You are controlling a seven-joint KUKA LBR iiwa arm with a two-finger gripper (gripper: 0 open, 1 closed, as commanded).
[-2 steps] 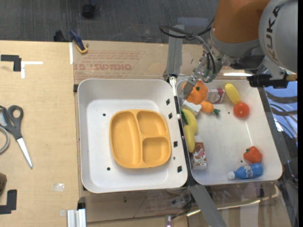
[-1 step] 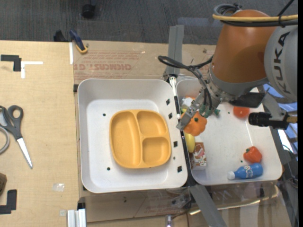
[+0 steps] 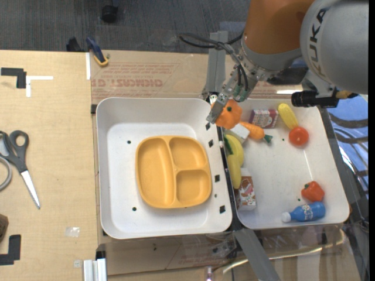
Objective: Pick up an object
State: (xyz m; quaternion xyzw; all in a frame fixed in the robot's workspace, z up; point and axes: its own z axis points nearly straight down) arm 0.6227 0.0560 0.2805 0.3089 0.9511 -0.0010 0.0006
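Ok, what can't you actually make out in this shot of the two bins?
- Gripper, camera view: small and partly behind the orange object and wrist cabling, so its grip is unreadable.
- Small carton: label too small to read.
- Banana: its upper end is covered by the orange object.
- Arm: cut off by the top and right edges.
- Scissors: one handle loop cut by the left edge.

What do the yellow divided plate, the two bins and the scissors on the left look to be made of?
Divided plate: likely plastic, matte yellow-orange, with soft moulded ridges between its three compartments.
Left bin and right bin: probably thin white plastic, smooth with a slight sheen and rounded corners.
Scissors: metal-looking blades, pale and reflective; grey handles, probably plastic.
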